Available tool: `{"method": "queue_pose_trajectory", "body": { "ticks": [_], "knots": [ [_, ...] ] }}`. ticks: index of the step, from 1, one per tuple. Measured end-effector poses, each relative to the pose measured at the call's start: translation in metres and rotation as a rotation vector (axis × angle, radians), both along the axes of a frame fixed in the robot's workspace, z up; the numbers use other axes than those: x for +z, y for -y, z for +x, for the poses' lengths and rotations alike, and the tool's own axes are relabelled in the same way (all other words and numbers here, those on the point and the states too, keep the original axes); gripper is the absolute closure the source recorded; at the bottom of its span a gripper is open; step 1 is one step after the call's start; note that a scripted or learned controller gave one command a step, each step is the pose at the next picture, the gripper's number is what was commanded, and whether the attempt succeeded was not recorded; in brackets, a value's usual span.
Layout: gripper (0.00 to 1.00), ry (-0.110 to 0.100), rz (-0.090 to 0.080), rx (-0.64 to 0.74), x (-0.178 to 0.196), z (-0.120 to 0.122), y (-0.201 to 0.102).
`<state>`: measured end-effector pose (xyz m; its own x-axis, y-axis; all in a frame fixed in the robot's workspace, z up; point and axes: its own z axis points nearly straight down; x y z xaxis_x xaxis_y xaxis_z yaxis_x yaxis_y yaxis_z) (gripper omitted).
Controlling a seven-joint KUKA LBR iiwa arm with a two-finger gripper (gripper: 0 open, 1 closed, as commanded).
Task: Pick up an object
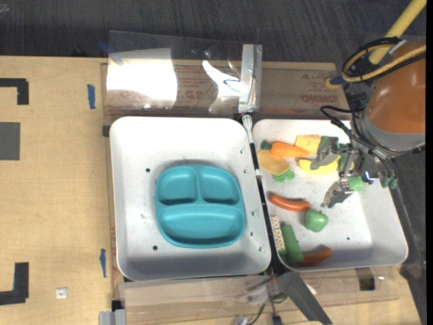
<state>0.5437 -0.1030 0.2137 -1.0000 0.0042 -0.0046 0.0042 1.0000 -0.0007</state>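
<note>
The arm enters at upper right; its end effector (336,175) hangs over the right bin (385,232), fingers spread, above toy food including a green pepper (316,219). The tan bench (47,181) meets dark floor along the top.

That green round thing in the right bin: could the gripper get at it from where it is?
Probably yes. The green round thing lies in the open on the right bin floor, just below the gripper, with nothing on top of it. The orange-red piece beside it sits close, though.
</note>
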Motion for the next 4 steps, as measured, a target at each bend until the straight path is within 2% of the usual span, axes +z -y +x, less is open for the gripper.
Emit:
{"method": "queue_pose_trajectory", "body": {
  "ticks": [1, 2, 3, 4],
  "knots": [
    [0.00, -0.012, 0.003, -0.106, -0.114, 0.007, 0.007],
    [0.00, 0.003, -0.001, 0.027, -0.124, 0.091, 0.025],
    [1.00, 0.016, -0.003, 0.029, -0.111, 0.095, 0.023],
    [1.00, 0.019, 0.000, 0.100, 0.038, 0.120, -0.055]
  ]
}}
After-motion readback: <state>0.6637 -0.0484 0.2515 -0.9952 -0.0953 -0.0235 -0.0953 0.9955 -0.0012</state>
